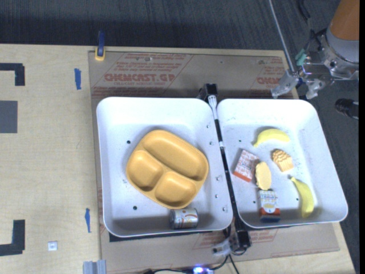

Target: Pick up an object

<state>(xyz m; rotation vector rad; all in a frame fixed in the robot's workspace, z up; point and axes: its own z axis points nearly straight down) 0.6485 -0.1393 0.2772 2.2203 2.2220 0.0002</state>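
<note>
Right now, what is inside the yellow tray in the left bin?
The yellow tray shows three bare compartments with nothing in them. A can lies just outside, against its near edge. Anything beneath the tray is covered.

The arm (345,24) comes in at the top right corner. Its orange band is up high, and the gripper (296,81) hangs low, pointing left.

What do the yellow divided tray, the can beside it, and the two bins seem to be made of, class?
Yellow divided tray: likely moulded plastic; smooth, uniform colour, soft sheen, rounded compartments.
Can: probably metal; silvery, reflective side, though small in view.
Bins: apparently white plastic or coated metal; smooth, matte-to-satin walls with rounded corners. The look leaves it open.
</note>
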